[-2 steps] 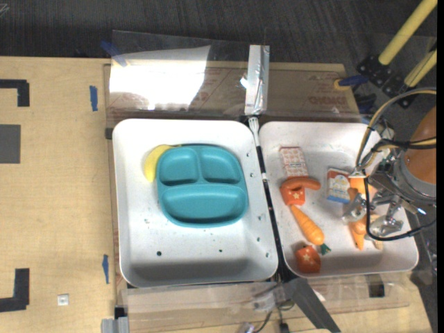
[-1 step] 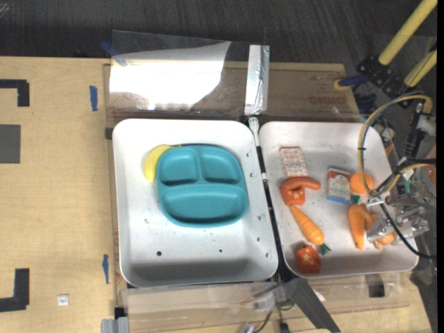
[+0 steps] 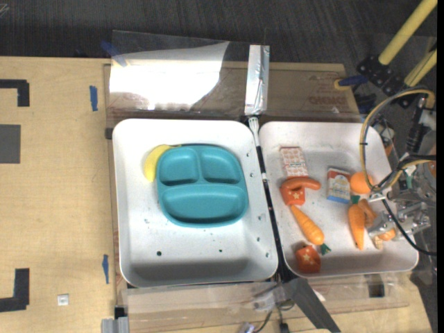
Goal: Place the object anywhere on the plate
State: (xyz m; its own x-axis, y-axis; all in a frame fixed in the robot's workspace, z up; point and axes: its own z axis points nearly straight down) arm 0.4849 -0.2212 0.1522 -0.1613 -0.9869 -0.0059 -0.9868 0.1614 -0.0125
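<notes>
A teal divided plate (image 3: 202,184) lies in the left bin (image 3: 139,241), with a yellow object (image 3: 152,159) tucked under its far left rim. The right bin (image 3: 333,132) holds toy foods: a pink and white box (image 3: 293,161), a red and orange piece (image 3: 297,188), a carrot (image 3: 308,226), a red tomato-like piece (image 3: 308,257), a small carton (image 3: 338,184), an orange (image 3: 360,183) and another carrot (image 3: 356,224). My gripper (image 3: 386,217) sits low at the right bin's right side, beside the orange and the second carrot, among cables.
A foil-covered panel (image 3: 170,75) and a taped strip (image 3: 257,78) stand behind the bins. Yellow bars (image 3: 413,23) cross the top right. Looping cables (image 3: 388,116) hang over the right bin's right edge. The wooden bench (image 3: 48,186) spreads to the left.
</notes>
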